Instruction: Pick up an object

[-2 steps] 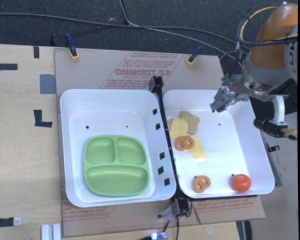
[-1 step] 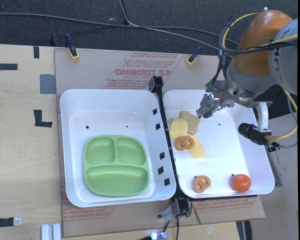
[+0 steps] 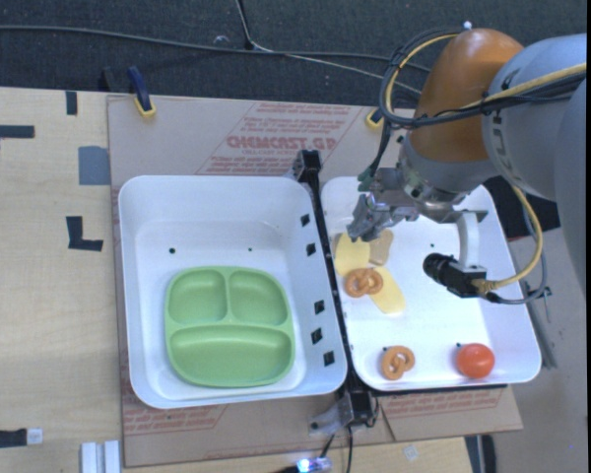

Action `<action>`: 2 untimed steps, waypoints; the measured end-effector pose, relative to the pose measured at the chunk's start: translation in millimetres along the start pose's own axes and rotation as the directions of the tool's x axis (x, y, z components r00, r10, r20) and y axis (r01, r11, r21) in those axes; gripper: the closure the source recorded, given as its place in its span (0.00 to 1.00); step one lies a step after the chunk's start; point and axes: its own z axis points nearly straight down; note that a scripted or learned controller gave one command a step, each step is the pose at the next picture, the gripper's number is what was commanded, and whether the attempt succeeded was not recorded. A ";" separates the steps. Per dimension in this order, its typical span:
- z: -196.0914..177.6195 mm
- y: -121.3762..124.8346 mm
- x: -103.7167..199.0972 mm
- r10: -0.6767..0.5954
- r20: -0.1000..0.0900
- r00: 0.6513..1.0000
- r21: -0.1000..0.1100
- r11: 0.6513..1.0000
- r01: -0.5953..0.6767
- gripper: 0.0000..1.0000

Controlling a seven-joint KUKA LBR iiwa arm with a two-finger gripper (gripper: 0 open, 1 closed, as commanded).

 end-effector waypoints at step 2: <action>-2.6 -30.9 101.7 -0.001 0.000 1.000 -0.002 1.000 0.001 1.00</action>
